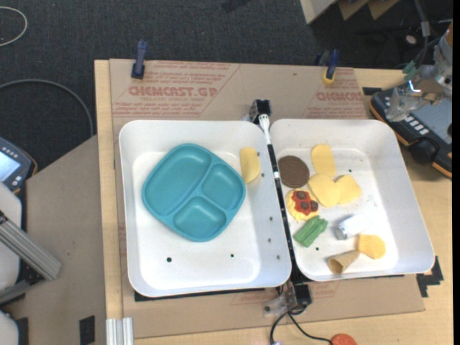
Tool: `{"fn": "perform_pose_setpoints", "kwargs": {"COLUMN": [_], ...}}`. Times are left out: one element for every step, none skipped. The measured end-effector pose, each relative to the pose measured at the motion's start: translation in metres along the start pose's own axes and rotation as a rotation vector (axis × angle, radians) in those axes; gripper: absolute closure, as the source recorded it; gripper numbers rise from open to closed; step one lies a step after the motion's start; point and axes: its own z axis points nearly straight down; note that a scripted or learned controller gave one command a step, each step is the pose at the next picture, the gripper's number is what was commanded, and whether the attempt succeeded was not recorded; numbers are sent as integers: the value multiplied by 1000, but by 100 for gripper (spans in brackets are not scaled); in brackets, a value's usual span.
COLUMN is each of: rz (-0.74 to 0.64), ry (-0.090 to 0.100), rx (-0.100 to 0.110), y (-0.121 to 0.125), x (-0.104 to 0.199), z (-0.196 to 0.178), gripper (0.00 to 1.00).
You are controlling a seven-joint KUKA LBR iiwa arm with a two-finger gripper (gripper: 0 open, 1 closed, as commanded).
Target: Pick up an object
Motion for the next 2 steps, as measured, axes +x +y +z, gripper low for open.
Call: {"fn": "perform_pose_setpoints", "kwargs": {"rz": [-9,2], "ry": [6,-2], "rx": [6,-1], "y": [0,0], "x": [81,-2], "z": [15,4], "gripper": [100,100]}}
